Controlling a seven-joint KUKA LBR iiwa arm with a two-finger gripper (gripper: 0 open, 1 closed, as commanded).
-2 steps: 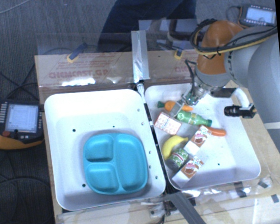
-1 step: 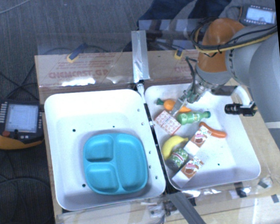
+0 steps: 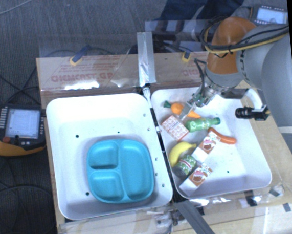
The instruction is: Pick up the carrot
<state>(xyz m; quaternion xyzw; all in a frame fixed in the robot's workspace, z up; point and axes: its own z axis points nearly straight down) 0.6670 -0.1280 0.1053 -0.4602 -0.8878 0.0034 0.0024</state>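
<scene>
The grey arm [image 3: 275,70] reaches in from the right side of the camera view, its broad upper link filling the upper right corner. An orange band [image 3: 228,41] wraps it just above the wrist, with dark cables looping over and around that band. Below the band the wrist narrows and angles down and to the left, ending in the gripper [image 3: 200,99], which points down-left. Its fingertips are too small and blurred to make out clearly.
</scene>
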